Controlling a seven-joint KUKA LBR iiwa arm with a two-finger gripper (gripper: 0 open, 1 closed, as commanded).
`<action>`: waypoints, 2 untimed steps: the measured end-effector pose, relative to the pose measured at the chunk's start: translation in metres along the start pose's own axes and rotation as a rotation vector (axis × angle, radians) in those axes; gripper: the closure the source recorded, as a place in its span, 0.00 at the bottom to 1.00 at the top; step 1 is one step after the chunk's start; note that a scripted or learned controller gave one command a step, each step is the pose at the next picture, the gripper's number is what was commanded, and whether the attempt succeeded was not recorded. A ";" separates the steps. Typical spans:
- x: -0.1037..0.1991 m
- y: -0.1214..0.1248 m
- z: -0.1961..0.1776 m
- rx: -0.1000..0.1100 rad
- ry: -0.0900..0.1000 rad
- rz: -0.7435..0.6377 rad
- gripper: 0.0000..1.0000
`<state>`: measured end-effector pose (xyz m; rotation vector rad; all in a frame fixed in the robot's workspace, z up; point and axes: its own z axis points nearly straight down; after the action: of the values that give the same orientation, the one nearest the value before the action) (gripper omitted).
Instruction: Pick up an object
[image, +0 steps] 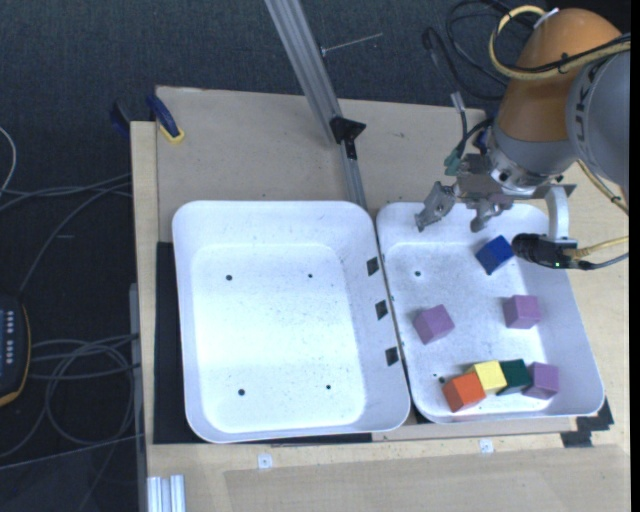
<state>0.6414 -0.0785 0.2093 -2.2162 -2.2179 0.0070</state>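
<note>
Hovering over the far edge of the right bin (580, 330), the claw (458, 210) hung with its fingers spread wide, gripping nothing. A blue cube (494, 254) lay just beside it; two purple cubes (433, 323) sat mid-bin, while orange (463, 391), yellow (489, 376), green (515, 374) and purple blocks clustered along the near edge.

end effector (462, 212) above right bin (580, 350), coloured blocks (497, 378)
</note>
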 end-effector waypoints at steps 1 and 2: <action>-0.007 -0.003 0.060 0.001 0.000 0.001 0.00; -0.007 -0.004 0.113 0.000 0.000 0.001 0.00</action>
<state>0.6364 -0.0851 0.0960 -2.2170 -2.2172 0.0070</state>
